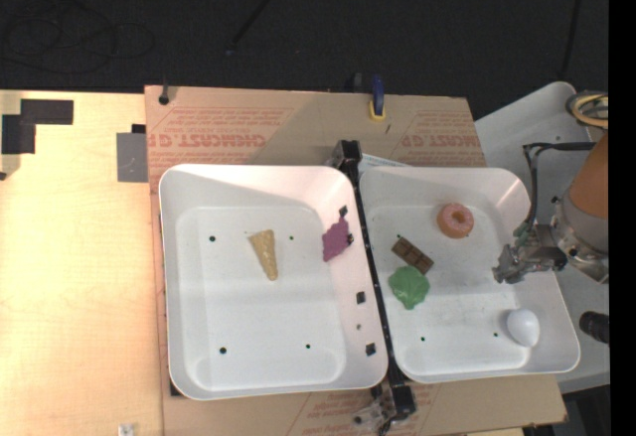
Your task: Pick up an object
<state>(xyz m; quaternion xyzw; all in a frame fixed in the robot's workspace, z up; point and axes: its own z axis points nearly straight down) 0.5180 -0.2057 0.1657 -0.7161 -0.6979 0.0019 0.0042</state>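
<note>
The bins are moulded in smooth, slightly glossy white plastic; brown printed cardboard (matt) is laid beneath, and pale wood forms the bench.

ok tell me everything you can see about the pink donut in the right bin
The donut is a small ring, pink on top with a paler tan edge and a dark hole in the middle; it looks like a toy, perhaps foam or plastic. It lies flat on the floor of the right bin, toward the far side, whole and undamaged as far as can be seen. Nothing touches it: the brown piece lies nearer and to its left, and the claw sits apart at the bin's right edge.
</note>
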